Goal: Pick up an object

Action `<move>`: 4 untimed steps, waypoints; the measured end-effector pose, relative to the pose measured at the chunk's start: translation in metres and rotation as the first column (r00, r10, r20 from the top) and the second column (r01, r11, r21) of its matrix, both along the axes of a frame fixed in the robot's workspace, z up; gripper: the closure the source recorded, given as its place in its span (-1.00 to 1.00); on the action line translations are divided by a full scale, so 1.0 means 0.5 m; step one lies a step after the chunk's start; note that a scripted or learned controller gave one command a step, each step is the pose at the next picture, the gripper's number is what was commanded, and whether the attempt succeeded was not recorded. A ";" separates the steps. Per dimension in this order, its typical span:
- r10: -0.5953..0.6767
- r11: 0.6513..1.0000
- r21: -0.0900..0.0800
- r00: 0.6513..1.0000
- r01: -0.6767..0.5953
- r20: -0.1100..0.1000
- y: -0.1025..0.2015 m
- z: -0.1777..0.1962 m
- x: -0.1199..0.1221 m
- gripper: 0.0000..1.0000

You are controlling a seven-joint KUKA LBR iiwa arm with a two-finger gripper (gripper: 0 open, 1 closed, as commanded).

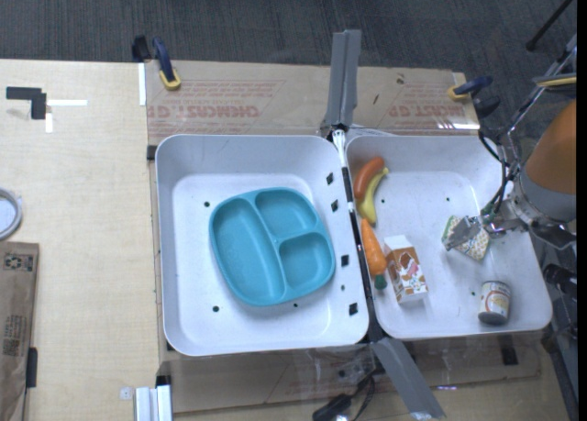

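The right bin (431,318) holds several small things. An orange and yellow toy banana (370,188) lies at its left wall, with an orange carrot (371,249) just below it. A small white carton (405,270) lies near the middle and a little can (494,302) sits at the front right. A crinkled silver and white packet (466,238) rests at the right side. My gripper (492,221) reaches in from the right and sits low, right against the packet's upper right edge. Whether it grips the packet is unclear.
The left bin (174,227) holds a blue divided plate (271,247). A grey divider bar (345,80) stands between the bins at the back. Clamps (165,63) hold the cardboard at the bench's far edge. Cables hang by the arm (555,167) at the right.
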State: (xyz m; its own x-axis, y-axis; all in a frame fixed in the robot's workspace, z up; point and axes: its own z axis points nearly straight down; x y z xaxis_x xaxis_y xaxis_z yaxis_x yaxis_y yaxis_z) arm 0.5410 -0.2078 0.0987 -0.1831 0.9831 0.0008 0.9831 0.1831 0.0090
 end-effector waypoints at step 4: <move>-0.059 0.998 0.012 0.998 0.059 -0.020 -0.006 -0.013 0.238 -1.00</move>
State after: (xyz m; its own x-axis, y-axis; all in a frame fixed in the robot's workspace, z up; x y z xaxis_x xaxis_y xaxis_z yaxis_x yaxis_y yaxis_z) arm 0.6601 -0.2107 0.0920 -0.1243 0.9921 0.0163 0.9922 0.1245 -0.0087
